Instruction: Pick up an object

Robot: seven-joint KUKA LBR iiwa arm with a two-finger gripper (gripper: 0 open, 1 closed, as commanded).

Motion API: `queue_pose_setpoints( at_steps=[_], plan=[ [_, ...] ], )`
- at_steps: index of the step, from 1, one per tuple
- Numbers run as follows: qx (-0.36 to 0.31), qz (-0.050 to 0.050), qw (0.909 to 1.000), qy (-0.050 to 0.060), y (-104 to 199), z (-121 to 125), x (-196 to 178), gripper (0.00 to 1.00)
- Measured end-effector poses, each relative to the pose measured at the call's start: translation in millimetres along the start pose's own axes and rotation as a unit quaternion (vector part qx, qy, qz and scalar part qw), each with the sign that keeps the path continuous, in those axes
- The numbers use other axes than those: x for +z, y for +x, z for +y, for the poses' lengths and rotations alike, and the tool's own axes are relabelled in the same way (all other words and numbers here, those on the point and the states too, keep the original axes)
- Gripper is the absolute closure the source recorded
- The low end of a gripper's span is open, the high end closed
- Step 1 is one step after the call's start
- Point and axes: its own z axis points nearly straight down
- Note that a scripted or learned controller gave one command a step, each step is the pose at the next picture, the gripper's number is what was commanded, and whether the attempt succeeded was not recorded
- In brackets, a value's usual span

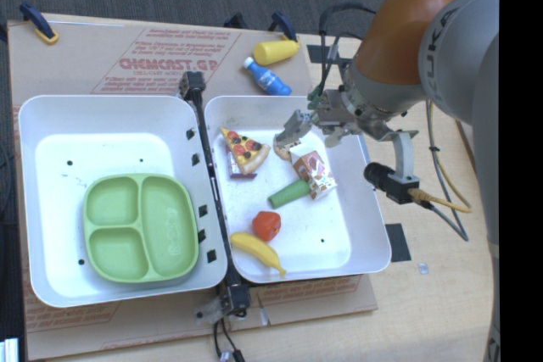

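The claw [293,134] hangs low over the right white bin [361,220], beside the pizza-slice toy [244,151], positioned to grab; its grip state I cannot tell.

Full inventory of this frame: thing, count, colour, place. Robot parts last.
bins: 2, white, side by side on the bench
divided tray: 1, light green, in the left bin
pizza slice: 1, yellow crust with red topping, upper left of the right bin
snack packet: 1, red and white, middle of the right bin
green stick: 1, green, lying against the packet's lower left
tomato: 1, red, lower part of the right bin
banana: 1, yellow, below the tomato
bottle: 1, blue with white cap, on the board behind the right bin
yellow piece: 1, yellow, beside the bottle
clamps: several, blue, along the board's back edge
arm: 1, grey with orange band, from the right
tool: 1, grey, over the right bin's upper part
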Motion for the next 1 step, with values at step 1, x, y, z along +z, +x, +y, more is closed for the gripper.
queue_pose_setpoints(
  at_steps=[1],
  plan=[
    [-0.001, 0.001, 1.0000, 0.002, -5.0, -79.0, 149.3, 0.00]
  ],
)
